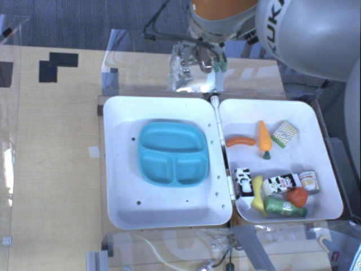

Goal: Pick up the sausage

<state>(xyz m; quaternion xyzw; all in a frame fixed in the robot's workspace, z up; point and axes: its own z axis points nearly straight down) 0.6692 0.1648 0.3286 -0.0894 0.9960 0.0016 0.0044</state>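
I cannot tell whether my fingers (198, 66) are apart, hovering over the counter (62, 151) beyond both bins. The sausage (241, 141) lies in the right bin (324, 151), probably light, smooth plastic; grip mid-length.

Place: we read this as a robotics lab or test cell, not a home.
Arm: a grey industrial arm (304, 21) lettered KUKA reaches in over the bench's far edge.
Bench: we see a pale wooden bench (56, 151) with black marker blocks (56, 66) near its far left corner.
Bins: two white bins (113, 208) sit side by side.
Guarding: clear panels (11, 44) and loose cables (163, 10).
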